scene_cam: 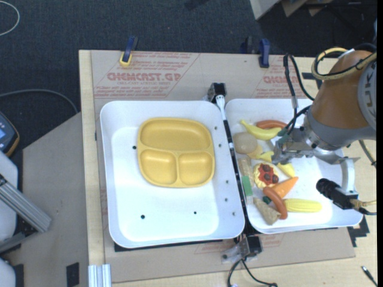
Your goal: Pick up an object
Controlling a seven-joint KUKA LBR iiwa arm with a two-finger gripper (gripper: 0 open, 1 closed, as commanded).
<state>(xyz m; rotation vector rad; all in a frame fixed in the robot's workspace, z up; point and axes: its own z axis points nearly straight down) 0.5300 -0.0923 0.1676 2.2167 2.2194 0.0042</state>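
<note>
Bins: two, left bin (119,178), right bin (311,217).
Tray (176,151): one, in the left bin.
Banana (260,130): one, long axis left-right.
Corn (303,206): one, lying left-right.
Gripper (282,151): finger state cannot be told.

Left bin (119,178) is looking like smooth glossy white plastic; the yellow divided tray (176,150) inside it is showing matt plastic. Bench board (179,70) behind the bin is looking like matt paper-covered sheet.

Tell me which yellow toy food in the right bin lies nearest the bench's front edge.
The corn cob, low in the right bin; the banana lies farther back.
</note>
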